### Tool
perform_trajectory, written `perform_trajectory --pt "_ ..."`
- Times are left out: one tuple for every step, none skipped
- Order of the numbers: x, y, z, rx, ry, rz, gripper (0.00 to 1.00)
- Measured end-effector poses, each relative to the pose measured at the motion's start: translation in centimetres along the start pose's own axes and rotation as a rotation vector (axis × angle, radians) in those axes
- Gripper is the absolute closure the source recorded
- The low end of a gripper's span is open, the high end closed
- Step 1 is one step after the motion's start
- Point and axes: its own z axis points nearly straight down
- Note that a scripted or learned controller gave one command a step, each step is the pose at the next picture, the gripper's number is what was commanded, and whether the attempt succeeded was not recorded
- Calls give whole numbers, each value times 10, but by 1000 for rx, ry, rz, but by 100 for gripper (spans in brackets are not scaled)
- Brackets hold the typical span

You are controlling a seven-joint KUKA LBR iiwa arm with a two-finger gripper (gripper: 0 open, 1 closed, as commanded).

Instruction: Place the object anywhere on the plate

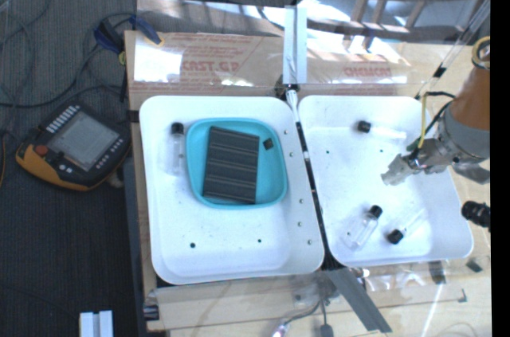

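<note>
While gripper (396,171) hovers over rt bin (446,248), finger state unclear, ribbed dark rectangular block (231,164) lies on glossy teal plate (275,184); clear black-capped vials (362,225) lie nearby.

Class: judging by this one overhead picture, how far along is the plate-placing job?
Done: a dark ribbed block already lies on the blue plate in the left bin. In hand: the gripper hovers over the right bin. Left: clear vials remain there, unplaced.
</note>
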Motion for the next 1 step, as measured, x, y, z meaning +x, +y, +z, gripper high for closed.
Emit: perform_trajectory --pt "0 0 0 0 0 0 0"
